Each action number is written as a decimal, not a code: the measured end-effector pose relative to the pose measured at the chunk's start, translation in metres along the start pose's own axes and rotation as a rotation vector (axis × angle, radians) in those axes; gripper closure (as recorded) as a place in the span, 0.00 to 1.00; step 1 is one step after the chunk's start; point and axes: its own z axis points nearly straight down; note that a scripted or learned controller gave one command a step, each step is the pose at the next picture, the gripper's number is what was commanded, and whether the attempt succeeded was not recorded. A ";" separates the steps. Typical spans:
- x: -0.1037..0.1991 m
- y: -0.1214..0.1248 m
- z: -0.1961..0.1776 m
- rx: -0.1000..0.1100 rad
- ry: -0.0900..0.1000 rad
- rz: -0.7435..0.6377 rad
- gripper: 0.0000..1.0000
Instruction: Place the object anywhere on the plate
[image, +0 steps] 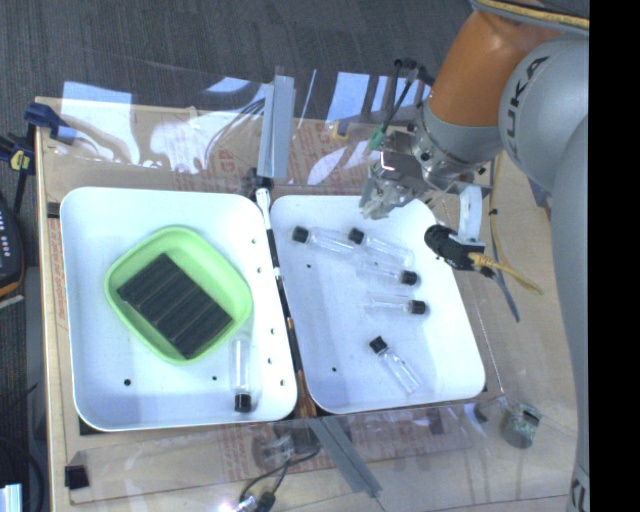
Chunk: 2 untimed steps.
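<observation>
Fingers (378, 207) of the gripper (385, 205) hang over the right bin's (455, 375) far edge; whether spread or closed cannot be told. Nothing visible between them. Nearest vial (325, 240) lies just below-left. Green plate (225, 270) sits in the left bin (80, 390), well apart.

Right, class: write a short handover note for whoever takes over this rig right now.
Gripper: empty, hovering over the far edge of the right bin.
Plate: green, in the left bin, carrying a dark ribbed pad.
Vials: four clear, black-capped ones in the right bin, nearest the gripper at; one in the left bin beside the plate, not on it.
Done: no vial on the plate.
Left: grasp a vial, place it on the plate.
</observation>
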 end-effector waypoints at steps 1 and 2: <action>0.072 -0.046 0.034 -0.001 0.000 -0.159 1.00; 0.128 -0.071 0.037 0.000 -0.001 -0.382 1.00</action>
